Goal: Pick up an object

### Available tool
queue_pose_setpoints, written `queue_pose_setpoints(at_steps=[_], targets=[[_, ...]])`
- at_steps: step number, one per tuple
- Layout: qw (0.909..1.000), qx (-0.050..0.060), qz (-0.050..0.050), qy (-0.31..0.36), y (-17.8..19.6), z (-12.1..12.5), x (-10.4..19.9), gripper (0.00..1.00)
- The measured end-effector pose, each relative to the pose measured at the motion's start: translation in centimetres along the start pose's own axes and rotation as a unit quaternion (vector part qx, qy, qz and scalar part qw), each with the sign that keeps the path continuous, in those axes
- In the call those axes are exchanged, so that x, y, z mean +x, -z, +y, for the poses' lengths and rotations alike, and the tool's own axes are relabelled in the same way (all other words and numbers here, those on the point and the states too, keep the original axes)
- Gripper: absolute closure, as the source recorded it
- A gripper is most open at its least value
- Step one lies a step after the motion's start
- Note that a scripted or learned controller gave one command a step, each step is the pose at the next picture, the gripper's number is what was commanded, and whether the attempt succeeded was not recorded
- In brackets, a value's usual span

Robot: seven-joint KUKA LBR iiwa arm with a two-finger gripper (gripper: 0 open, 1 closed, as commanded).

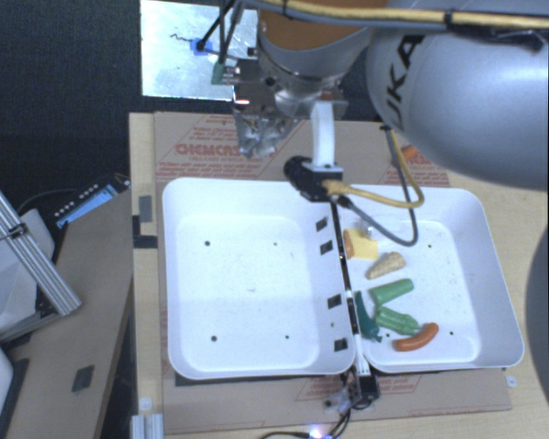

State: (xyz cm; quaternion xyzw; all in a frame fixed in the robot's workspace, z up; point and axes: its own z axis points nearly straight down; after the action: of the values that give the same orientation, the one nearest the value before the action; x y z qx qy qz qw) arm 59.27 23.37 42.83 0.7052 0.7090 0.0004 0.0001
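The grey arm with its orange band [317,21] reached in from the right and hung high over the far edge of the cardboard-covered worktop [214,141], above and behind the two shallow white plastic bins. Its gripper [257,137] pointed down just beyond the back rim of the left bin [240,283]; whether it was spread or pressed together could not be told, since the metal parts blurred into one another, and nothing showed pinched in it.

The objects lay in the right bin [463,257], gathered near the divider between the bins. A pale yellow block [360,245] sat nearest the back, with a tan wedge-shaped piece [386,265] just beside it toward the front. Below that lay a green cylindrical piece [392,291], then a second darker green piece [396,321], and an orange sausage-shaped piece [416,337] closest to the front rim. A yellow cable [386,199] looped over the back of the right bin.
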Motion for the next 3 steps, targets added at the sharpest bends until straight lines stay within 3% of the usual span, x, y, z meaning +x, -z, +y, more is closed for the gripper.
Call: queue_pose_setpoints(at_steps=[2,3], targets=[[1.0000,-0.001,0.000,0.000,1.9,1.0,0.0,1.00],[1.0000,0.001,0.000,0.000,1.2,-2.3,0.1,1.00]])
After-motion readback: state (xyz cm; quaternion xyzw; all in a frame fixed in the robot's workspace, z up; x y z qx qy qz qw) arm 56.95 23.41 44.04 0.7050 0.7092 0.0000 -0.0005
